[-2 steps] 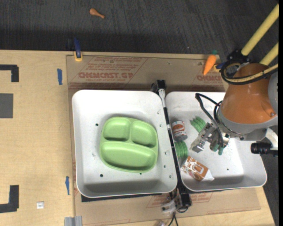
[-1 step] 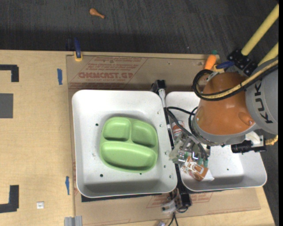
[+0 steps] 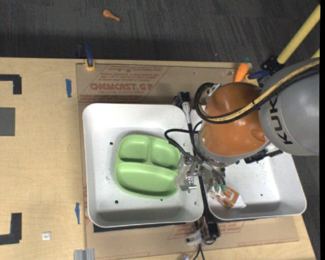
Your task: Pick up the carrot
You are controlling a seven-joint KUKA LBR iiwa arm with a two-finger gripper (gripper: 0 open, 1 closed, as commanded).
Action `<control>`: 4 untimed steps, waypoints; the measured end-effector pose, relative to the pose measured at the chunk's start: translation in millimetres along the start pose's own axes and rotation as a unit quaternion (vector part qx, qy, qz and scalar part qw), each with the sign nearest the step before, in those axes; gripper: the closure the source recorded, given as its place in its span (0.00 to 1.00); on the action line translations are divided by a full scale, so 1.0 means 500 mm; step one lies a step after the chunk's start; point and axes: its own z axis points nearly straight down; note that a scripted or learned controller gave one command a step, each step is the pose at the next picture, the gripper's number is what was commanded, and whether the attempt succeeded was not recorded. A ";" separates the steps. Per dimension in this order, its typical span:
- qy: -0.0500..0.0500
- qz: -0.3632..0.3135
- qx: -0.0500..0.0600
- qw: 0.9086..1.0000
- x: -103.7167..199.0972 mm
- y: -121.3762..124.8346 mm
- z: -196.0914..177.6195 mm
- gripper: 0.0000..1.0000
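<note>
A small orange carrot [image 3: 229,197] with a green tuft at its left end lies in the front left corner of the right bin [image 3: 284,198]. My gripper [image 3: 189,177] hangs below the orange wrist band, over the rim where the two bins meet. It sits just left of and slightly behind the carrot, at the right edge of the green plate [image 3: 144,165]. I see nothing held in it. The arm's bulk hides the back left part of the right bin.
The green three-compartment plate lies in the middle of the left bin [image 3: 101,152]. Black cables loop around the wrist above the divider. An orange and blue clamp [image 3: 244,71] sits behind the right bin. A small orange scrap [image 3: 110,15] lies on the dark floor far back.
</note>
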 end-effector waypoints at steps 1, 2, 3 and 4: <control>-0.001 -0.077 0.000 0.997 -0.150 -0.022 0.000 1.00; 0.001 -0.294 0.000 0.956 -0.048 -0.076 0.000 1.00; -0.001 -0.416 0.000 0.909 -0.174 -0.233 -0.118 1.00; 0.001 -0.476 -0.001 0.880 -0.134 -0.061 0.000 1.00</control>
